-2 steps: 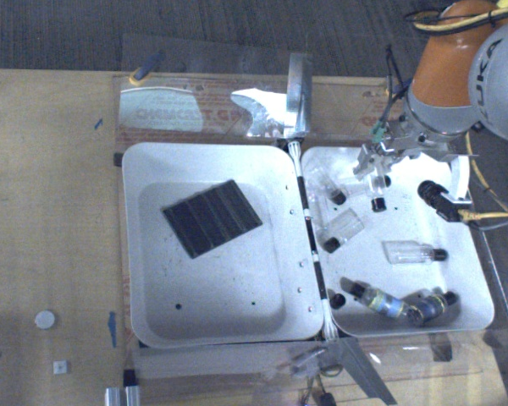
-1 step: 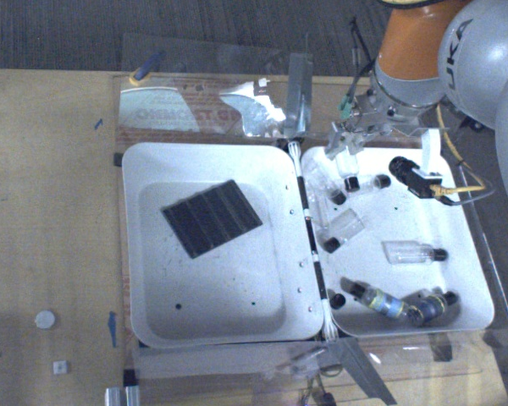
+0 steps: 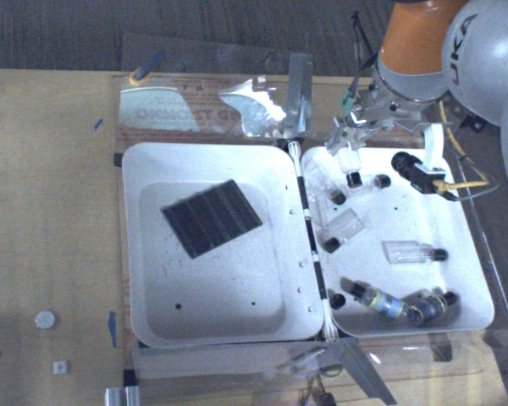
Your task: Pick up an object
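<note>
Camera view: the gripper [image 3: 349, 145] hung over the upper-left corner of the right bin [image 3: 470, 252], just above a cluster of small black-capped vials [image 3: 356, 178]; whether it was open or closed could not be told. A clear vial [image 3: 404, 251] lay on its side mid-bin. The left bin [image 3: 140, 227] held a dark ribbed mat [image 3: 212, 218].

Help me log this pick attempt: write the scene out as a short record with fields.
left bin: one dark ribbed pad, flat, lying askew
right bin: clear vials with black caps, scattered on their sides
lone vial: on its side, apart from the others, cap toward the view's right
near wall of right bin: bottles lying in a row
gripper: over the right bin's far left corner, above the vials there
held object: cannot tell
</note>
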You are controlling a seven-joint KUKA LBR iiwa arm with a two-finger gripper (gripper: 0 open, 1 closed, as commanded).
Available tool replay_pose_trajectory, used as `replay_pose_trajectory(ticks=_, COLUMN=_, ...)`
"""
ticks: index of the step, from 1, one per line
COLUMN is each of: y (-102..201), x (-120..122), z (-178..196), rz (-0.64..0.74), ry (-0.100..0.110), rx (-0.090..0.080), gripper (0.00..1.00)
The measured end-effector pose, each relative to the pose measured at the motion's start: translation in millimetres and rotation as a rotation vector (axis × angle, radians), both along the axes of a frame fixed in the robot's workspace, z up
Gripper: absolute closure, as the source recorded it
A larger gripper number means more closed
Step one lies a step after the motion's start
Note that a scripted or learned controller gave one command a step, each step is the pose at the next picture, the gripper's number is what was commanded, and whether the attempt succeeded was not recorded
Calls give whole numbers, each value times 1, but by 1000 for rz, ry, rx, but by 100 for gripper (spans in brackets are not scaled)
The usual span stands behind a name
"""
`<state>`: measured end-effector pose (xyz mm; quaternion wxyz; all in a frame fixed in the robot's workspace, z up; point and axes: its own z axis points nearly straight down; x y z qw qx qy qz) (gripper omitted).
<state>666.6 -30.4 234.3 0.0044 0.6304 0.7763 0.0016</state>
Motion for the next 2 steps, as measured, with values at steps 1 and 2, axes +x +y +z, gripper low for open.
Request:
replay_pose_trajectory(ticks=1, y=1, x=1, z=11, rz=2, ry=-5, rx=-2, gripper=100)
replay_pose_trajectory(ticks=2, y=1, x=2, z=22, rz=3, ry=-10, rx=-4, gripper=100)
